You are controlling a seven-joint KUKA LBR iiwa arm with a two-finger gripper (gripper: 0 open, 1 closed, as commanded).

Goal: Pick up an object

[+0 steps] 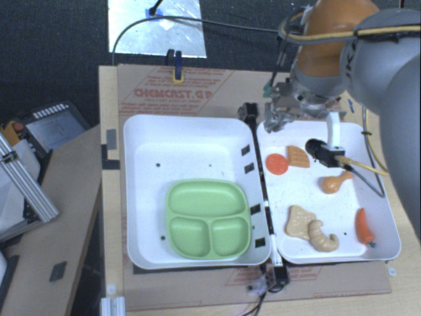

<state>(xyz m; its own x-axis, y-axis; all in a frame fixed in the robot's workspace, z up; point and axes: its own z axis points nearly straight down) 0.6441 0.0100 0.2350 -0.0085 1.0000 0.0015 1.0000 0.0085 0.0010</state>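
Above the right bin's (385, 239) far-left corner, the arm's gripper (277, 120) hangs downward, its state unclear.

My one camera sat fixed above the bench (164, 84), looking down at a slant on the left bin (141, 137) and right bin (381, 229); my arm (375, 58) entered from the right.

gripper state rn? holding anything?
Gripper: cannot be told; it hangs over the right bin's far left corner, nothing visibly held.
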